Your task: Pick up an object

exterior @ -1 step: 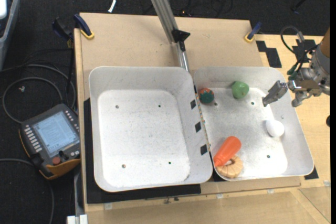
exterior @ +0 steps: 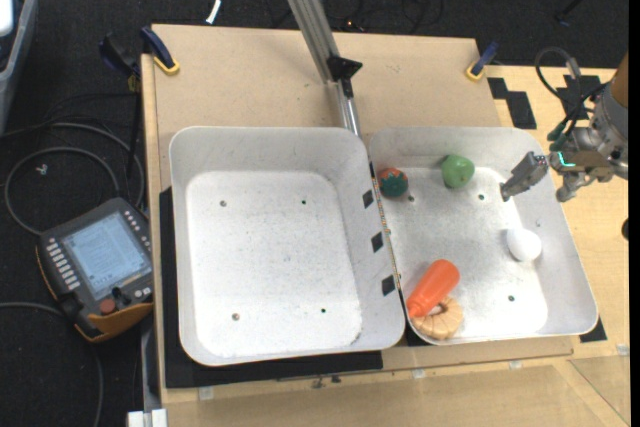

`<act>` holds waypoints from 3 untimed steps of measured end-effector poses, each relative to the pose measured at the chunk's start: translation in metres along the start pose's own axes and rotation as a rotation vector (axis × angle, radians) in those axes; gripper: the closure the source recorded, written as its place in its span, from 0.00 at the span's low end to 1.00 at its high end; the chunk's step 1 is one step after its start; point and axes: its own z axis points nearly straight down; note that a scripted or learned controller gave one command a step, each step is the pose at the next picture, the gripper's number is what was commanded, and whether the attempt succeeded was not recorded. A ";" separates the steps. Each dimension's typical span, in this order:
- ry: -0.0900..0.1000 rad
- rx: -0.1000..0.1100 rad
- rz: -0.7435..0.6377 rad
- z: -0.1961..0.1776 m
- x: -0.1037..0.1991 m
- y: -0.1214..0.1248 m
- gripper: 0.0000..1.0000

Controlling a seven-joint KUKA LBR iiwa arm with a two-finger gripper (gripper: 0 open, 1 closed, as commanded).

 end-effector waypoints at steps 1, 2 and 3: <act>0.002 0.006 0.002 0.061 0.006 -0.005 0.00; 0.002 0.007 0.003 0.122 0.012 -0.012 0.00; 0.002 0.006 0.002 0.166 0.016 -0.016 0.00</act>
